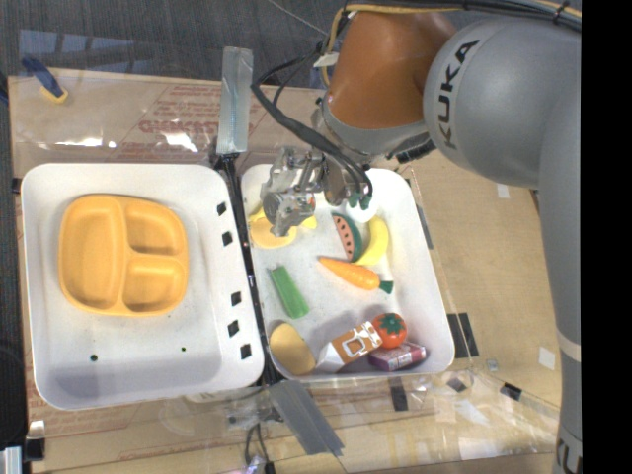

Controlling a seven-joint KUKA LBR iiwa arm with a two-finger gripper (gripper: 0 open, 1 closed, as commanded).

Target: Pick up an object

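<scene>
The gripper (pixel 284 205) hangs over the far left corner of the right bin (pixel 423 265), its metal body directly above a yellow piece (pixel 265 231) that peeks out beneath it against the bin's left wall. Whether anything is being gripped cannot be told from this slant. Just to the gripper's right lie a watermelon slice (pixel 344 236) and a banana (pixel 373 240), the two touching. A carrot (pixel 350 274) lies near the bin's middle, a little below the gripper, and a green stick (pixel 288 290) (possibly a bean or cucumber) lies toward the left wall. Along the near edge sit a tan round piece (pixel 290 349), a small orange carton (pixel 355 344), a tomato (pixel 389 330) and a purple box (pixel 397 357), crowded close together.

The left bin (pixel 39 265) holds one yellow divided tray (pixel 122 255) with three compartments. The two bins stand side by side on a brown bench (pixel 494 245), joined by strips of grey tape (pixel 235 102) at the far and near ends. Dark floor lies beyond the bench.

Counted: two bins, one tray, nine loose things in the right bin, one of each kind. The grey arm (pixel 504 87) with its orange band comes in from the upper right.
</scene>
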